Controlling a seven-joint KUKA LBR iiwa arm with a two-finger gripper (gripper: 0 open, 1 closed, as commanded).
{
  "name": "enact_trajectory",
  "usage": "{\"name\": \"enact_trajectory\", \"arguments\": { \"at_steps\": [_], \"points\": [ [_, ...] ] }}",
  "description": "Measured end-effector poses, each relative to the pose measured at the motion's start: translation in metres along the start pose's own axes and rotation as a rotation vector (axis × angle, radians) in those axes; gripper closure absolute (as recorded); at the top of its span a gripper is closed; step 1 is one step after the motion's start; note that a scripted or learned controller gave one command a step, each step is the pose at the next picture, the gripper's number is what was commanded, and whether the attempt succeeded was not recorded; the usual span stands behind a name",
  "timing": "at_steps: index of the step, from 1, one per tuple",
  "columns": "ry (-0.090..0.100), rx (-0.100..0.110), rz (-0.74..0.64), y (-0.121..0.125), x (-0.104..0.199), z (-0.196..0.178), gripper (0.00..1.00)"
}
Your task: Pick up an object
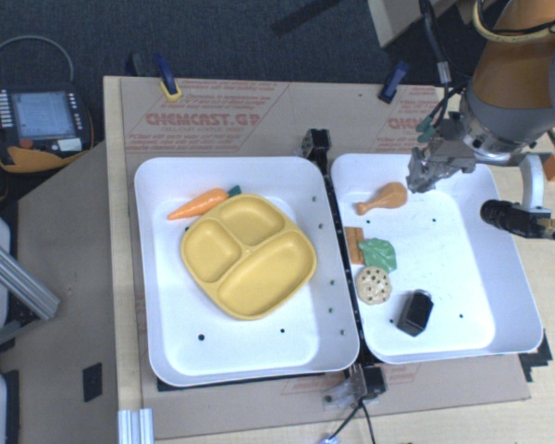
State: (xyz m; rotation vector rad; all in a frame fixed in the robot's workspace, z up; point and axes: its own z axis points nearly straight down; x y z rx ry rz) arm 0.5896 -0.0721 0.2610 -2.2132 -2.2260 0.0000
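Observation:
In the right bin (499, 285) lie a tan toy drumstick (382, 198), an orange wafer (353, 244), a green leaf piece (378, 252), a speckled cookie (374, 286) and a small black block (414, 312). My gripper (425, 176) hangs over the far part of that bin, just right of the drumstick's thick end, and I see nothing held in it. The left bin (166, 322) holds a yellow divided plate (248, 254) and an orange carrot (197, 203) lying at the plate's far left edge.
The two bins meet at a black divider (338, 248) with a clamp (315, 142) at its far end. Bare white floor fills the right bin's right half. A pendant with a screen (39, 118) sits off the bench at the far left.

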Motion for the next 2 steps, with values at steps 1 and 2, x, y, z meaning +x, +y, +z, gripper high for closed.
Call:
{"name": "enact_trajectory", "arguments": {
  "at_steps": [1, 2],
  "points": [
    [0.000, 0.002, 0.000, -0.015, 0.061, 0.011, 1.00],
    [0.001, 0.002, -0.001, -0.025, 0.121, 0.015, 1.00]
  ]
}}
